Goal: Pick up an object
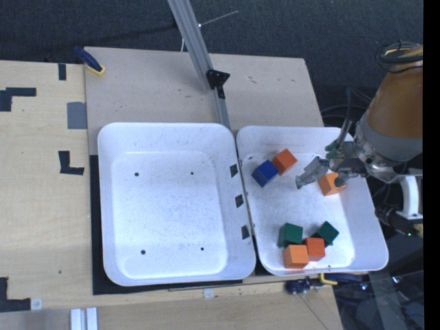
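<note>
I've got an orange block [331,183] sitting high on the right side of the right bin [357,253], and it lies right at the tips of my pincer [317,174], pressed up against the grey finger [307,173] that pokes out to the left. Is that block actually clamped? I can't tell from up here; the fingers blur into the wrist, so open or closed is beyond me. The arm [395,112] comes in from the right, its orange band bulging over the bin's far right corner, grey wrist just beneath it. Moving out from there, to the left of the pincer I see a second orange block [284,161] touching a blue block [264,173], the pair lying close to the bin's left wall. Down toward the near edge there's a small cluster: a green block [290,234], a darker green block [328,232] tilted on a corner, and two orange blocks [304,251] pushed together just below them. Next door, the left bin [110,143] shows me its speckled white floor with four small dark dots. Both bins rest on the pale wooden counter [137,81], side by side, walls nearly touching. A slanted metal rod [194,36] runs down from the top of the view to a black clamp [217,79] just beyond the bins. Over at the counter's far left corner lies a blue and yellow object [90,60], too small to identify.
</note>
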`<state>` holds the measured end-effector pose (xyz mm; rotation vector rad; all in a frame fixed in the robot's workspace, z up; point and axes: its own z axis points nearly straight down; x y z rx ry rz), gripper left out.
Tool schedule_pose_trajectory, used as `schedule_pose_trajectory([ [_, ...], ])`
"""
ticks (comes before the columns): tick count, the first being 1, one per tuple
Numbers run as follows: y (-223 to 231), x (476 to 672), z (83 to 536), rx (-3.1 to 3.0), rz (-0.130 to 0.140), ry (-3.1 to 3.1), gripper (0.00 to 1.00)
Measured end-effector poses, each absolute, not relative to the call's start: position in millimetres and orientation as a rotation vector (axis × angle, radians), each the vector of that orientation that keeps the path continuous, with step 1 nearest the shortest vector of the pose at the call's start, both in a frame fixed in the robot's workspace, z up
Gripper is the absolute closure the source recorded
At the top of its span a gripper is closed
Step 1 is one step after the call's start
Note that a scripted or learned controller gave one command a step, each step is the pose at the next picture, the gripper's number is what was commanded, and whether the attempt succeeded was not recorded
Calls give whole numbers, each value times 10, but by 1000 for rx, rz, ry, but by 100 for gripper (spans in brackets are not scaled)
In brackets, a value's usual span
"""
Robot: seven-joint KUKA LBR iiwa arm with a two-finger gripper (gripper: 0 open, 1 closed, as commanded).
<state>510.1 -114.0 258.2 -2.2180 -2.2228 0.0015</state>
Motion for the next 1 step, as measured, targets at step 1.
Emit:
schedule_pose_trajectory([
  [1,-1142,5101,2582,-2218,2,-2223,0],
])
